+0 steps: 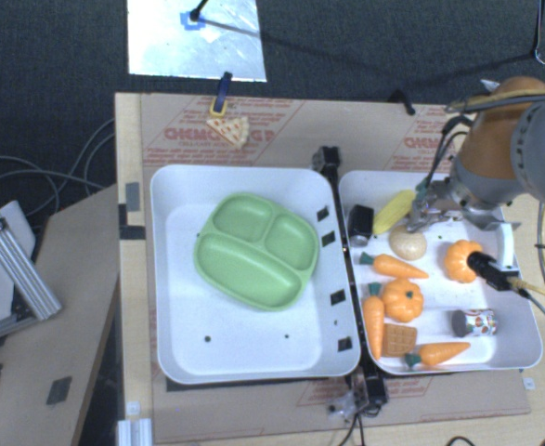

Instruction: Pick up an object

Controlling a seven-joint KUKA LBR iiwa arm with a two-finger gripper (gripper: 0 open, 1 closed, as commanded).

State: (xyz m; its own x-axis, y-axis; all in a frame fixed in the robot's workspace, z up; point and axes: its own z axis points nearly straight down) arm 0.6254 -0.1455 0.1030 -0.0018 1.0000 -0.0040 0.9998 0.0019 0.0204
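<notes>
Two shallow white bins fill the bench: the left bin point(175, 342) carries a green divided plate point(256, 250), and the right bin point(523, 337) is crowded with toy food. The arm point(509, 151) reaches in from the right and its gripper point(423, 214) hangs low over the upper part of the right bin, just above a pale egg-shaped piece point(407, 243) and beside a yellow corn-like piece point(393, 210). Whether it is released or clenched cannot be told from this slant, and nothing can be seen caught in it. The step in hand looks like the descent onto a target; the pale piece seems the likeliest pick. The next move calls for a straight drop and a clean close around that one item. Neighbours crowd it: a carrot point(397, 268) lies just below, a small pumpkin point(403, 298) and an orange fruit point(459, 260) sit near, and a black block point(360, 220) rests by the bin wall, so a stray nudge is a risk.
</notes>
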